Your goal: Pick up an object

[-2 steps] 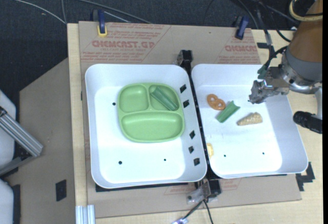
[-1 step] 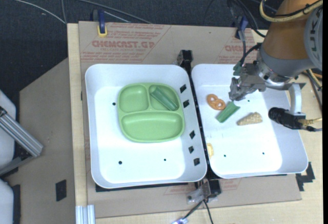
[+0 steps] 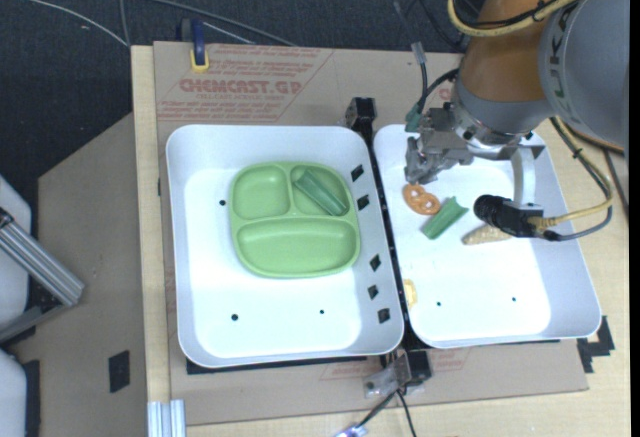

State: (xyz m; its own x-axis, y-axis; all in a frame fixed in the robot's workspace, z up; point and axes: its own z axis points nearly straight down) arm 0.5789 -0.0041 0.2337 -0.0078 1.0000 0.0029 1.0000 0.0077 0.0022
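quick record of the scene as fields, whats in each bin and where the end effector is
left bin: green divided plate, darker green piece in its top right compartment as viewed
right bin: orange pretzel-shaped piece, green block, tan wedge, lying close together
end effector: over the right bin, beside the orange pretzel-shaped piece
held: nothing visibly gripped

The arm point(image 3: 590, 35) runs off the right edge, covering the right bin's point(image 3: 500, 300) far corner. 1 yellow speck point(image 3: 408, 294) is too small to name.
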